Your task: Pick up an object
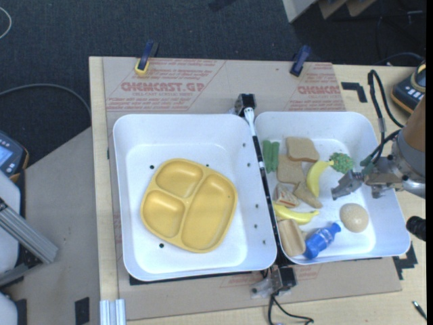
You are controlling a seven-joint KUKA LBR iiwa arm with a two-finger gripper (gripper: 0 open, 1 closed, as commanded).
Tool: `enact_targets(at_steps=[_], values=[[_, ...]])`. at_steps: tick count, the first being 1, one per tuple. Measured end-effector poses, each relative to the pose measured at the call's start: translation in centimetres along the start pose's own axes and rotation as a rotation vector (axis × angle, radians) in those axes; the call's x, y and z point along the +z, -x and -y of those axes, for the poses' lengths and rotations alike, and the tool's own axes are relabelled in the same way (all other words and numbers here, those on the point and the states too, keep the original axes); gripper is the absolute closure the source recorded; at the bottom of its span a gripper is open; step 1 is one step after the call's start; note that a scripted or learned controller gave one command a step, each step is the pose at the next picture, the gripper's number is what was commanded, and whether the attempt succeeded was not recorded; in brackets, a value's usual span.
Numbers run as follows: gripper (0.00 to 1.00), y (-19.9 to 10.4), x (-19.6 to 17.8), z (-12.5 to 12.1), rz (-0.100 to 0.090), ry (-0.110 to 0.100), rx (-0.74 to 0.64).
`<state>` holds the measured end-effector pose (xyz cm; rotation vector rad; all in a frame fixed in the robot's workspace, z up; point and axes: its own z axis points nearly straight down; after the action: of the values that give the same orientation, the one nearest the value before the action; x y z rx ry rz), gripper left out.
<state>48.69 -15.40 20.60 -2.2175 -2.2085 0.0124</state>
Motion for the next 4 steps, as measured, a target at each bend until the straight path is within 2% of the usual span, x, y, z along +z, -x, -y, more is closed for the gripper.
enact_targets(at_steps=[1,2,3,4], values=[[0.0,0.0,-0.7,-0.3,0.003,0.014,-0.004],[0.0,-0.9,5.1,0.3,-0.001,0.006,-0.004],[0.0,-1.4,10.7,0.9,0.001,0.012,-0.003],[0.0,-1.4,12.2,0.9,0.001,0.011,-0.004]])
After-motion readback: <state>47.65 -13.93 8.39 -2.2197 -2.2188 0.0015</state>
